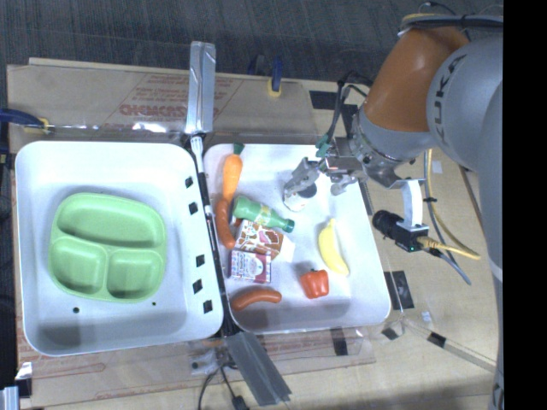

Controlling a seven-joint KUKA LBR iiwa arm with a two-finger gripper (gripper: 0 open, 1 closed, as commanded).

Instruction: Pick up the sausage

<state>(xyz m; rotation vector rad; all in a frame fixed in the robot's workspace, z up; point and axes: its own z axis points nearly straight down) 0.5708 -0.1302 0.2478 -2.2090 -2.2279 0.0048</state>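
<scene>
**Sausage at the near rim, gripper apart from it**

While the gripper (pixel 301 186) hangs at about one o'clock in the right bin (pixel 363 301), how far its pincer gapes cannot be told. The sausage (pixel 255 297) lies at six o'clock, beside the red pepper (pixel 314 284).

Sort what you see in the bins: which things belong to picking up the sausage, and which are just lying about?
Belongs to the job:
sausage
gripper

Just lying about:
carrot
green bottle
banana
red pepper
carton
green tray
</scene>
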